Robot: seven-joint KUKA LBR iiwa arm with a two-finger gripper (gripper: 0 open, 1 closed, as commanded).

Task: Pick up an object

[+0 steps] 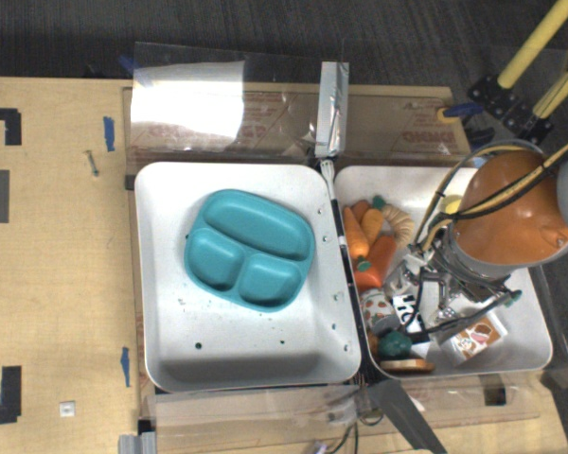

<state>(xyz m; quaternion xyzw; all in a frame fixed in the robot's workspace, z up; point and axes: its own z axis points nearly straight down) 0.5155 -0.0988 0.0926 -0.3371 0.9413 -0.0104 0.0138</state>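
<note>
My gripper hangs low in the right bin, under the orange wrist band. Its fingers point down among small toys at the bin's left side. Several orange toy carrots lie just left of it along the bin wall. A white piece with dark dots and a dark teal toy sit below and left of the gripper. A small printed card lies to its right. The wrist hides what is between the fingers.
A teal divided plate lies in the left bin. A clear plastic panel stands at the back between the bins. Yellow bars cross the top right corner. Cardboard covers the bench to the left.
</note>
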